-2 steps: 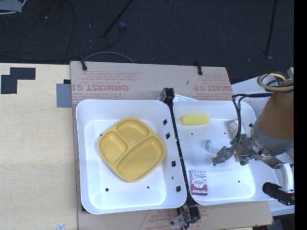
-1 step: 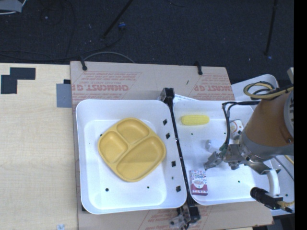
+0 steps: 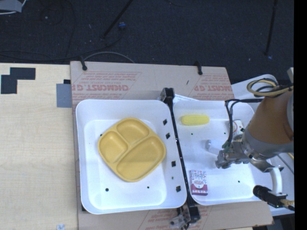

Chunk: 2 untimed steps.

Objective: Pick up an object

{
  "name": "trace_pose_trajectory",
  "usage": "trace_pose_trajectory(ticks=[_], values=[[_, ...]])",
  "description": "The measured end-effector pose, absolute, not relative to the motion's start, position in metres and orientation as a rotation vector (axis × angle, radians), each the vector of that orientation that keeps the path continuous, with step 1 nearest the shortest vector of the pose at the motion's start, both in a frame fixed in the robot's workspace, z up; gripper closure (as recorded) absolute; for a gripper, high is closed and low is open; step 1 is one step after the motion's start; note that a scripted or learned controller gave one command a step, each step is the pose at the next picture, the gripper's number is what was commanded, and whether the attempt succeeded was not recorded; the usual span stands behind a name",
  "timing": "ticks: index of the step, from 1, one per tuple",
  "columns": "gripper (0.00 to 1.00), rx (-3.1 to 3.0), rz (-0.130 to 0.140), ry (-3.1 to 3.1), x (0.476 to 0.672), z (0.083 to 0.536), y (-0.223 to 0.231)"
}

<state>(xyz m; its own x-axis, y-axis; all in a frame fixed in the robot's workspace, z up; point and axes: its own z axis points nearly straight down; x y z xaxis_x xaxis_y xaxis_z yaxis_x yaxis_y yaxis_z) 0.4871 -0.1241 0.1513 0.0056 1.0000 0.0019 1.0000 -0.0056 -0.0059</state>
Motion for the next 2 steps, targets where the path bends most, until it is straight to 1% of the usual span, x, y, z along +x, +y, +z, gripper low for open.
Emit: trace_pose_trajectory(ticks=[1, 2], values=[[1.00, -2.221, -0.003, -2.225, 0.488, 0.214, -0.125], [1.00, -2.220, 0.000, -2.223, 0.488, 0.242, -0.126]])
